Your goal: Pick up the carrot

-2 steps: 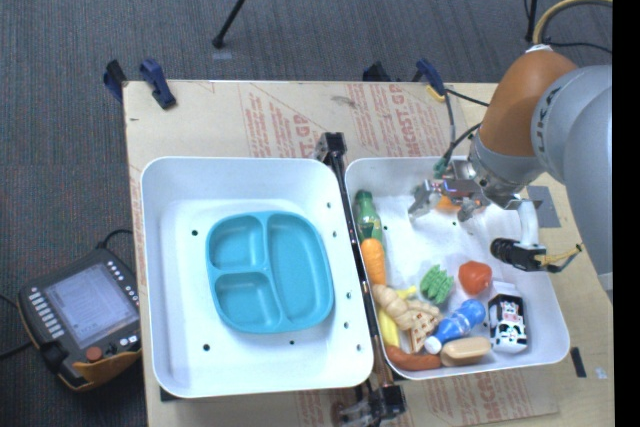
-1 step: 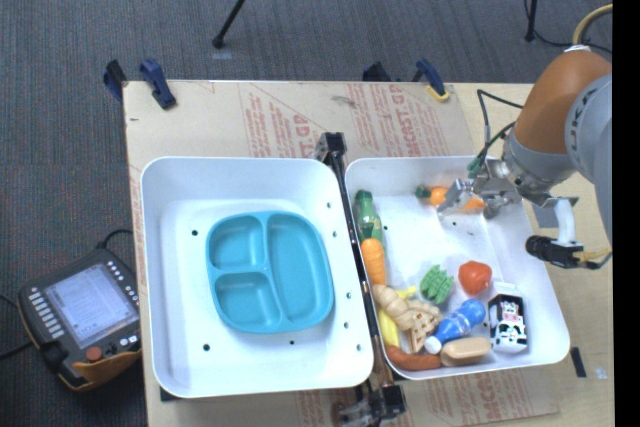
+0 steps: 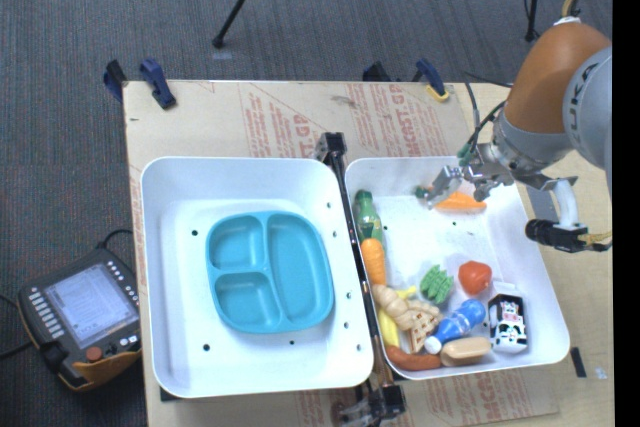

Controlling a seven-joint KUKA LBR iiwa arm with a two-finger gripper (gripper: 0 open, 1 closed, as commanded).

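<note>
A small orange carrot (image 3: 462, 202) with a tapered right end hangs at the tips of my gripper (image 3: 456, 189), over the back of the right bin (image 3: 530, 245). The gripper looks shut on it, with the carrot poking out to the right below the fingers. A second, longer orange carrot (image 3: 373, 261) lies along the right bin's left wall, just below a green bottle-shaped toy (image 3: 365, 213).
The right bin's front holds a green leafy toy (image 3: 435, 283), a red tomato (image 3: 475, 275), a blue bottle (image 3: 460, 320), a milk carton (image 3: 508, 320), a bread roll (image 3: 465, 349) and yellow pieces (image 3: 405, 310). A blue divided plate (image 3: 270, 272) lies in the left bin (image 3: 170, 215).
</note>
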